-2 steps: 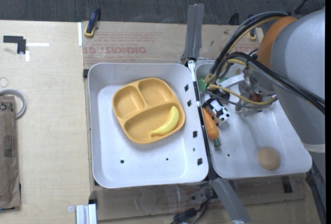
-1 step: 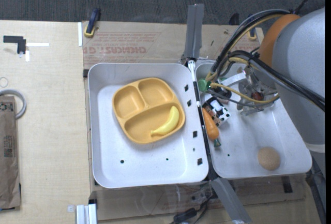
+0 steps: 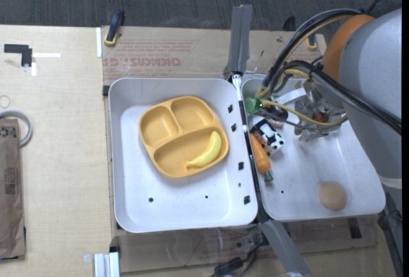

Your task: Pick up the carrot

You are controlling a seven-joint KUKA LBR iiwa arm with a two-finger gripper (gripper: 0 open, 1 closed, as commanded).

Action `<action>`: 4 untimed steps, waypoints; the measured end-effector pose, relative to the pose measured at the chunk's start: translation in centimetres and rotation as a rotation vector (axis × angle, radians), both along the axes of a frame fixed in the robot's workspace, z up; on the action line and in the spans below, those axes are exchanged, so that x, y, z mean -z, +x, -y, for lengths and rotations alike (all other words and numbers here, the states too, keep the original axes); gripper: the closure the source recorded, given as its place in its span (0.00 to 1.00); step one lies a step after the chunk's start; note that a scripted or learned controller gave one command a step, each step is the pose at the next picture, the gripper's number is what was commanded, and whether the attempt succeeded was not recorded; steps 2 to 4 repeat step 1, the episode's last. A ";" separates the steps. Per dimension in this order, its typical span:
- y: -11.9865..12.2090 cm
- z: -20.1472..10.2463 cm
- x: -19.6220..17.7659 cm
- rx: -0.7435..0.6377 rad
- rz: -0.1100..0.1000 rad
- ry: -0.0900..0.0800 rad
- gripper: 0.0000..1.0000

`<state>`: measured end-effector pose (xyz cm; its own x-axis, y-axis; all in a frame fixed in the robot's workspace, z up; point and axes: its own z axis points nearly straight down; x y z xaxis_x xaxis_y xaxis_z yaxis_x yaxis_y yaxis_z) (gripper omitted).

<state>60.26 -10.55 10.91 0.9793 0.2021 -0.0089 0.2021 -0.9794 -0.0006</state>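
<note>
At the far left of the worktop (image 3: pixel 57 141), a brown paper bag (image 3: pixel 11 186) lies along the edge of the view, with a grey ring (image 3: pixel 24 125) just above it and a small black bracket (image 3: pixel 19 52) farther up. A blue and yellow clamp (image 3: pixel 114 27) sits at the upper edge of a cardboard sheet (image 3: pixel 166 52) behind the 2 bins. The left bin (image 3: pixel 128 205) holds a yellow divided plate (image 3: pixel 183 135) with 3 compartments; a banana (image 3: pixel 208 151) lies in its large lower compartment, curving along the right rim. The carrot (image 3: pixel 260 153) lies in the right bin (image 3: pixel 358 173), against that bin's left wall just beside the divider between the 2 bins, orange body running downward and its dark green tip toward the bottom. A small black and white object (image 3: pixel 273 139) touches the carrot's upper right side, and a green object (image 3: pixel 250 103) sits above them near the bin's upper left corner. The gripper (image 3: pixel 305 117) hangs over the upper middle of the right bin, right of the carrot and apart from it, wrapped in yellow and black cables; whether the jaws are spread or pressed together cannot be told. A round tan ball (image 3: pixel 332 196) rests in the bin's lower right part. The grey arm (image 3: pixel 377 77) with its orange band (image 3: pixel 345 36) enters from the right.
</note>
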 end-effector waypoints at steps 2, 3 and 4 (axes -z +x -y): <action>0.0 0.0 0.0 0.000 0.000 0.000 0.00; 0.0 0.0 0.0 0.000 0.000 0.000 0.00; 0.0 0.0 0.0 0.000 0.000 0.000 0.00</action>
